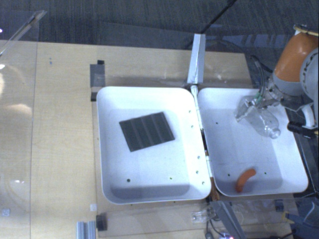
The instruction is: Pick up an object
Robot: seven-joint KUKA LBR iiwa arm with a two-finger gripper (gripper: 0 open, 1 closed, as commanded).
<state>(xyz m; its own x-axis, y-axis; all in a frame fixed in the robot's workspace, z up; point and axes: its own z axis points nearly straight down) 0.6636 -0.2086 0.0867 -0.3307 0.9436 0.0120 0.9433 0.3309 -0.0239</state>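
My gripper (247,108) hangs over the far part of the right bin (294,183), reaching in from the right under the orange band of the arm. Just below and to the right of it is a clear, glassy object (267,125), close to the gripper; whether the two touch is unclear. An orange sausage-shaped object (245,179) lies near the front wall of the same bin, well apart from the gripper. In the left bin (107,148) a dark grey ribbed rectangular pad (147,131) lies flat, slightly turned.
A raised divider (201,133) runs between the two bins. A metal post (196,59) stands behind their junction. Cables and fittings lie along the bench's right side (304,121) and below the front edge (224,220).
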